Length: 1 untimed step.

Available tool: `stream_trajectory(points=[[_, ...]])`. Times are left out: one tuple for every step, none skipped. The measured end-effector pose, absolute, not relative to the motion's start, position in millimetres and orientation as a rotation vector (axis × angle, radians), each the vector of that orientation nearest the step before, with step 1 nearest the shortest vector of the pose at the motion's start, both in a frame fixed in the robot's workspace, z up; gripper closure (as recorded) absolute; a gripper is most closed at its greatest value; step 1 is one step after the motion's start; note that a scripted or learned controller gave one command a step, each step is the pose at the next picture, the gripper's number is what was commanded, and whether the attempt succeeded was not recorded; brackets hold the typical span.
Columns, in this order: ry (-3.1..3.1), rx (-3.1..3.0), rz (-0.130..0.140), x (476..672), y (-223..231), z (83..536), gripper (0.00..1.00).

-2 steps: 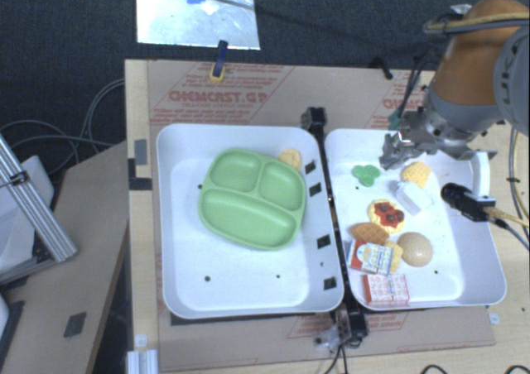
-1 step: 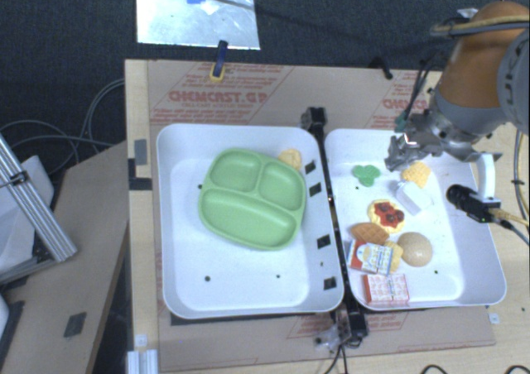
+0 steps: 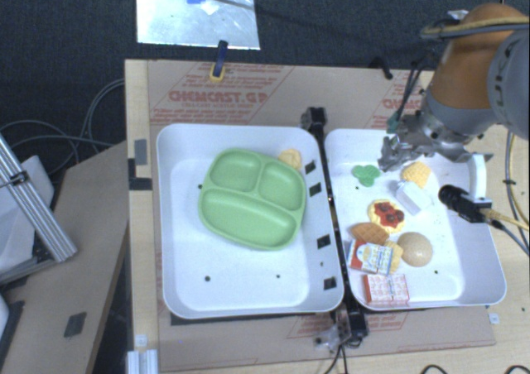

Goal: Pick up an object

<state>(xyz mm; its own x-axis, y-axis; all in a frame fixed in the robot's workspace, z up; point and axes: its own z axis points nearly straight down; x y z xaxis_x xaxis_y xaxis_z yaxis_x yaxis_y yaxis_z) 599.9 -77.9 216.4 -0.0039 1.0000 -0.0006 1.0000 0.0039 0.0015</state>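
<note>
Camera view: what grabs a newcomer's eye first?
The big green divided tray lying tilted in the left bin, with a small yellow piece at its upper right edge. Next, the grey arm's gripper low over the right bin, just above a cluster of toy food, beside a small green piece.

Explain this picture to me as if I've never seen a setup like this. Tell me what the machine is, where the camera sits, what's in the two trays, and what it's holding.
One camera looks down at a slant on a bench with two shallow white bins. The grey and orange machine at the right is a robot arm; its gripper hangs over the right bin, near a small green piece and a yellow piece. That bin also holds a small pizza-like toy, a tan round object and small printed packets. The left bin holds a green divided plate and a small yellow item beside it. I see nothing between the gripper's fingers.
</note>
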Motion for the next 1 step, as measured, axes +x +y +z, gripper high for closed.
stream_trajectory(points=[[2.225,2.215,0.003,600.4,-77.9,233.1,1.00]])
